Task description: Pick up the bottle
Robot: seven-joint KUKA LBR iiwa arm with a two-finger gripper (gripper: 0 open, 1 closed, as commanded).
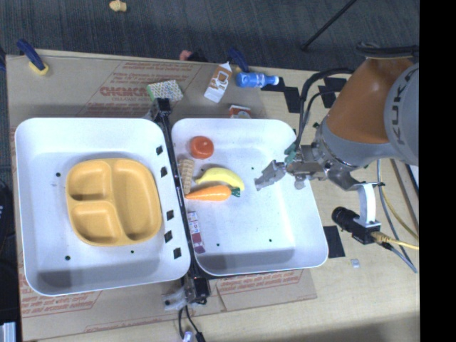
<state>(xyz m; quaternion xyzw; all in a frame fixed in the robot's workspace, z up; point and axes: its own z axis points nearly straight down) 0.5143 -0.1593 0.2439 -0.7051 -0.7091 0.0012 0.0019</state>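
I see the bottle (256, 80) lying on the tabletop (100, 73) beyond the right bin (303, 226) (blue, label unreadable). Gripper (265, 177) hovers over that bin's right side, nothing between the jaws; can't tell their gap. Red print on the cardboard is too blurred to read.

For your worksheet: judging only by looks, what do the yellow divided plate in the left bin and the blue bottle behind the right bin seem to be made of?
Divided plate: probably moulded plastic, matte; uniform yellow, soft rounded compartment ridges, hardly any shine.
Blue bottle: likely plastic too; its blue body looks slightly translucent with a small highlight, though it is too small to be sure.
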